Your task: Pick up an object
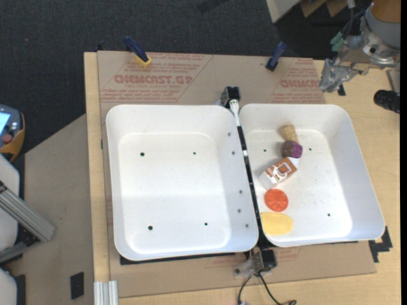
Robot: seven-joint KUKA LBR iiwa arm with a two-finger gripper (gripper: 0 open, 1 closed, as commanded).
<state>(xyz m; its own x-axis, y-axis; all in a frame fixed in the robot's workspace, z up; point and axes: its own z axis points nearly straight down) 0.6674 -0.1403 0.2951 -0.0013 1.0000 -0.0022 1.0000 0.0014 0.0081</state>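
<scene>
**My hand above the far corner, objects in the right bin**

The left bin [172, 180] sits beside the right bin [343, 170]. My gripper [332, 81] hangs beyond the right bin's far edge, over the cardboard; how wide it stands I cannot tell, and nothing shows in it. Along the right bin's left side lie a small carton [281, 171], yellow piece [277, 223], red disc [276, 200], purple ball [292, 149], tan lump [289, 132].

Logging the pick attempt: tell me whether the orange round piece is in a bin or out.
In. The orange round piece lies on the floor of the right bin, near its left wall, between the small carton and the yellow piece.
</scene>
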